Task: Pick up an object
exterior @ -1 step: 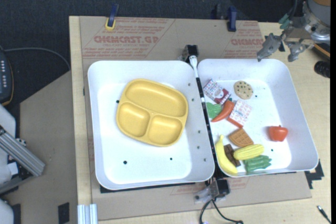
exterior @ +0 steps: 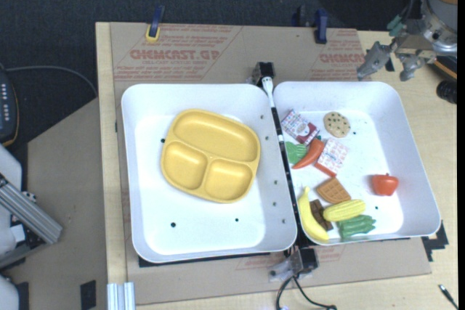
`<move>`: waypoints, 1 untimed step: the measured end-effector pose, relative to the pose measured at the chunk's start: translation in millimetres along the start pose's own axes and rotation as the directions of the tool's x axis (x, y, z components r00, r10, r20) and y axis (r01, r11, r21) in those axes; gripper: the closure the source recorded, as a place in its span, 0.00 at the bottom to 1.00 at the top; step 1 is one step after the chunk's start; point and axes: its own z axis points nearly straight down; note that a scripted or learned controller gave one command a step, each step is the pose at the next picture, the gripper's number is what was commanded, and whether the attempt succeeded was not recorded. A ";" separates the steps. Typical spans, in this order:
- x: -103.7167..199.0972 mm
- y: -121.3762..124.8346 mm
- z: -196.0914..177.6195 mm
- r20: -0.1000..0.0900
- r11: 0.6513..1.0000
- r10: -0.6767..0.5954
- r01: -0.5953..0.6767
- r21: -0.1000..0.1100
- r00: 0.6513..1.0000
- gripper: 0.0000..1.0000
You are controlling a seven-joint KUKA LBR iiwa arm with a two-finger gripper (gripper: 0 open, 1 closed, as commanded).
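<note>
The right bin (exterior: pixel 414 149) holds several toy foods. Among them are a round cookie (exterior: pixel 336 124), a red and white packet (exterior: pixel 298 125), an orange carrot (exterior: pixel 312 152) lying over a green piece (exterior: pixel 294 154), and a second packet (exterior: pixel 335 155). A red tomato (exterior: pixel 384 184) lies alone near the right wall. At the front are a brown cracker (exterior: pixel 333 191), a banana (exterior: pixel 309 220), a corn cob (exterior: pixel 344 210) and a green vegetable (exterior: pixel 356 226). My gripper (exterior: pixel 389 66) hangs above the bench beyond the bin's far right corner, open, with nothing between its fingers.
The left bin (exterior: pixel 145 214) holds a yellow divided plate (exterior: pixel 211 155). A black-edged divider (exterior: pixel 280 156) separates the two bins. Clamps (exterior: pixel 153 24) (exterior: pixel 320 25) stand at the cardboard's far edge. Metal hardware (exterior: pixel 29 218) sits off the bench at the left.
</note>
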 end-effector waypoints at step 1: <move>-4.2 0.6 43.6 0.000 1.000 0.000 0.000 0.005 1.000 0.00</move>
